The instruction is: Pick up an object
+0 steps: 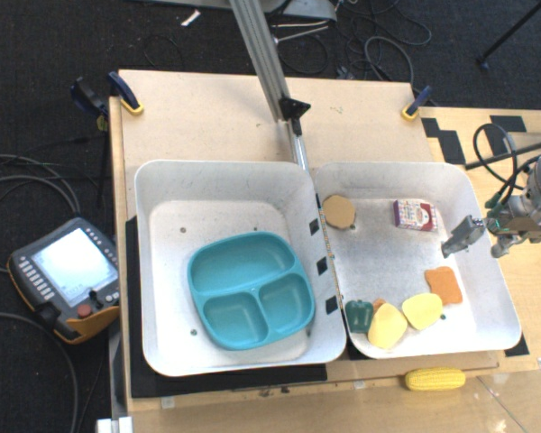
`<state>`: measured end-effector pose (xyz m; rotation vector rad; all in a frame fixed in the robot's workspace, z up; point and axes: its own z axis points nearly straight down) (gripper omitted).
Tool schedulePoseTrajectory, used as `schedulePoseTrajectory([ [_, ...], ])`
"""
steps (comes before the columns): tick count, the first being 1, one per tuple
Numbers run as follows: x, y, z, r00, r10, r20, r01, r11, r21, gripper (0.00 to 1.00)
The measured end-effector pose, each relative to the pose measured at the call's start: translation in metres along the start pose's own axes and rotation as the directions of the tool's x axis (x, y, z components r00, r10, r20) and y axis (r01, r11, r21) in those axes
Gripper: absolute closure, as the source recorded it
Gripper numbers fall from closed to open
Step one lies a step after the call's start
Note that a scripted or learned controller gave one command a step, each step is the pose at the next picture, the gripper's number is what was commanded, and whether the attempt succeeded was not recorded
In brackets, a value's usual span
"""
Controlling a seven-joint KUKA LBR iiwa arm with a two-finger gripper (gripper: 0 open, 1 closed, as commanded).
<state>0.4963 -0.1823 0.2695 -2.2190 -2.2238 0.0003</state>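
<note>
Two fingers point(463, 235) spread wide and empty on the gripper point(481, 240), poised over the right bin's point(379, 260) right side, just above the orange piece point(444, 285) lying loose on that bin's floor, likely the nearest easy target.

divided tray point(250, 288) in left bin point(162, 188), corn cob point(435, 380) before right bin point(460, 188)

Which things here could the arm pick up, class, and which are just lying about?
Belong to the job:
pincer
round tan piece
small printed box
orange slab
two yellow pieces
green pepper

Lying about:
teal divided tray in the left bin
corn cob on the bench, outside the right bin
handheld control pendant on the floor
</note>
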Motion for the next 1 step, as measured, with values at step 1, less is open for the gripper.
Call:
schedulePoseTrajectory([
  [1, 0.0000, 0.0000, -0.0001, 1.000, 0.001, 0.000, -0.001, 1.000, 0.000, 0.00],
])
